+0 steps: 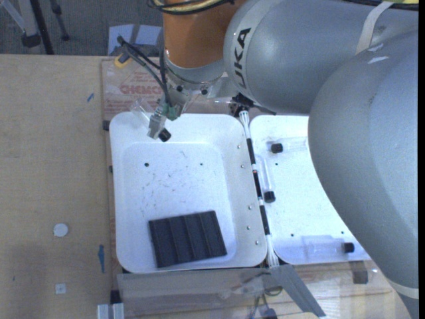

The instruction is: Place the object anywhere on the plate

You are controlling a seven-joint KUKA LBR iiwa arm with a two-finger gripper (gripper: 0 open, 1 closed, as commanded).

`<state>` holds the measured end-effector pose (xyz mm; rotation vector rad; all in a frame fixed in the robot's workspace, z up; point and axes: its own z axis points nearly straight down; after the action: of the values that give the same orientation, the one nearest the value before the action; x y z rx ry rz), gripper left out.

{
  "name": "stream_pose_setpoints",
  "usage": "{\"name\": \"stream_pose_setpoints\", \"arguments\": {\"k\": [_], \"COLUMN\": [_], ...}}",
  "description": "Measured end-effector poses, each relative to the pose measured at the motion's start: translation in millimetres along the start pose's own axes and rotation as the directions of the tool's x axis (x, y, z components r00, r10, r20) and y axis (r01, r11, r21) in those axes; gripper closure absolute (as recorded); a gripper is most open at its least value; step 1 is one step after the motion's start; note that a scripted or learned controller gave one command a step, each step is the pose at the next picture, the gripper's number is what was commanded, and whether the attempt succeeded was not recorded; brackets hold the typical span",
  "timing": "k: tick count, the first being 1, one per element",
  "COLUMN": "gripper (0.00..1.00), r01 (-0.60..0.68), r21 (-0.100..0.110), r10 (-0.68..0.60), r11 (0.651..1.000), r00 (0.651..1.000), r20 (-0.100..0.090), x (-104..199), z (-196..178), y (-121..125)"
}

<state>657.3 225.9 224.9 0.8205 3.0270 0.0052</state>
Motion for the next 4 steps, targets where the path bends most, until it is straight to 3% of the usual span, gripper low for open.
{"name": "stream_pose_setpoints", "arguments": {"k": [1,2,3,4], "gripper": [1.00,1.00,1.00,1.00], "r01": [0.203,0.264,0.449,0.574], "r21": [-0.001,0.002,0.000,-0.002], "r10": [-0.203,-0.264,-0.449,-0.574], "r11": [0.979,0.965,0.894,0.819], "r00": [0.979,0.965,0.894,0.819], "r20": [0.000,-0.004,-0.005,0.000], "x": [-2,3,18,-2], "z": [-21,48,27,64], "y": [1,-1,-10,1]}}
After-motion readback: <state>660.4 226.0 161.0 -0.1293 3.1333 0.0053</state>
